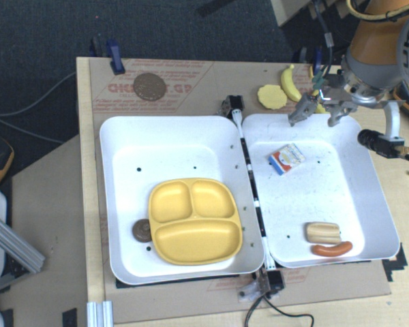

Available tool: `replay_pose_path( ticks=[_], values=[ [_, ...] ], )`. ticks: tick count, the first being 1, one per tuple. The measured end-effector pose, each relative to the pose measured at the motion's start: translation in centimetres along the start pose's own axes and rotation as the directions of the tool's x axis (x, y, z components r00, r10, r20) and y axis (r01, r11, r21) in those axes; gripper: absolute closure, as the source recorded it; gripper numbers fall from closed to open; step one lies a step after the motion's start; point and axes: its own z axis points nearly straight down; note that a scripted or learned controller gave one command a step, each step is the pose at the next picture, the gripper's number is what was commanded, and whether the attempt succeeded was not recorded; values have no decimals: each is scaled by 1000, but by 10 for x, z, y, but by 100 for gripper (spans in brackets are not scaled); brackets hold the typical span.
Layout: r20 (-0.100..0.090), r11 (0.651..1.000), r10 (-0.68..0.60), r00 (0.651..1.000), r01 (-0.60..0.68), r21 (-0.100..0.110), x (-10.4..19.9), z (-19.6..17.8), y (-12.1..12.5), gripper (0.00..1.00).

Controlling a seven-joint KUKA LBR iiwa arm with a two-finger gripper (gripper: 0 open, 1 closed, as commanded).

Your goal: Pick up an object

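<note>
The arm (385,19) above the gripper (318,112) is cut off by the top and right edges. Far to the gripper's lower left, a brown disc (142,231) lies half hidden under the yellow divided plate (193,220). The print on the small packet (286,159) just below the gripper is too small to read.

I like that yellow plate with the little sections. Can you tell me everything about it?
The yellow plate looks like smooth plastic, a rounded rectangle with three hollows: two small ones at the far side and one wide one at the near side. Nothing lies in them. It sits flat, right way up, in the left bin, toward the near edge. A small brown round thing lies right against its left side.
</note>
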Motion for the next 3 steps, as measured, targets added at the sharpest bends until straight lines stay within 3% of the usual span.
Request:
replay_pose_path(
  ticks=[1, 2, 3],
  values=[
    [-2, 1000, 1, 1000, -1, 11, -5, 103, 3, 0],
    [-1, 1000, 2, 1000, -2, 6, 2, 139, -9, 0],
    [0, 1000, 2, 1000, -2, -2, 1, 125, -7, 100]
  ],
)
